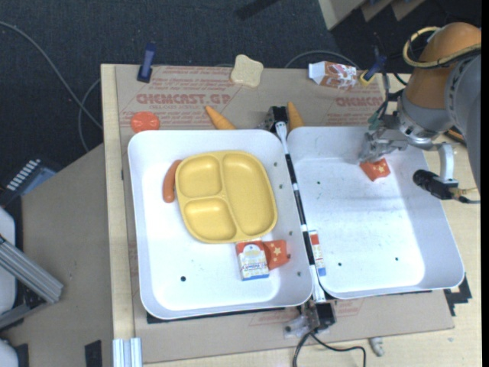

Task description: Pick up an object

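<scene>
Pick not done yet. Gripper [376,150] low in right bin [382,235], top corner, directly above and touching small red object [375,170]. Grip state impossible to tell. Object apparently resting on bin floor; grasp and lift left.

Robot lab: bench [76,228], white bins [153,281]

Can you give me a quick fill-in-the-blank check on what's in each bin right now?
1. The yellow divided plate lies in the ____ bin.
2. The hot dog lies against the plate's ____ edge.
3. The small red block below the claw is in the ____ bin.
4. The carton lies just ____ the plate in the view.

Missing words: left; left; right; below
</scene>
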`<state>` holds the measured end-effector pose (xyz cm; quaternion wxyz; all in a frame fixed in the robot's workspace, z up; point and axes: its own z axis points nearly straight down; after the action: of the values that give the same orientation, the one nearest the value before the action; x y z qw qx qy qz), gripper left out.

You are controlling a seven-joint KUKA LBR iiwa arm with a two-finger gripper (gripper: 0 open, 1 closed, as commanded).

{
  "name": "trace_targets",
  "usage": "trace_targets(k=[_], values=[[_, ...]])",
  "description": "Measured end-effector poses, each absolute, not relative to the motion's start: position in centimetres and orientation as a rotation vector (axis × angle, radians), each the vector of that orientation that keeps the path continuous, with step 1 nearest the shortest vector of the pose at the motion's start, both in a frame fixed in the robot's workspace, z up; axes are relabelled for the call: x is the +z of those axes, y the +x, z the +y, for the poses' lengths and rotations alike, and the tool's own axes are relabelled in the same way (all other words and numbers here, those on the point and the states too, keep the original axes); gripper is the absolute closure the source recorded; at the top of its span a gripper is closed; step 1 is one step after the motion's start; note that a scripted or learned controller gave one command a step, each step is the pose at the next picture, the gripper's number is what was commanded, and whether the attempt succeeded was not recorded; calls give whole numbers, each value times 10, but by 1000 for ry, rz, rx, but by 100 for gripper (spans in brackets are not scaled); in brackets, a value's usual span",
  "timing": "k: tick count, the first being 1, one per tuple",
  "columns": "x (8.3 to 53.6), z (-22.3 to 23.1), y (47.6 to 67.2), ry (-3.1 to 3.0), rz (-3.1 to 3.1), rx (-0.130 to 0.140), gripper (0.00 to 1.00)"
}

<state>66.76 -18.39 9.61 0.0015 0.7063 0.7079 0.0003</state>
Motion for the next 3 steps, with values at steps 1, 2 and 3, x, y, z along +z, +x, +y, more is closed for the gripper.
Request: trace_targets(k=[1,2,3], values=[[115,-222,667,2219,2219,1,100],[151,-173,646,2219,2223,2,100],[114,-225,639,2223,2221,-4,100]])
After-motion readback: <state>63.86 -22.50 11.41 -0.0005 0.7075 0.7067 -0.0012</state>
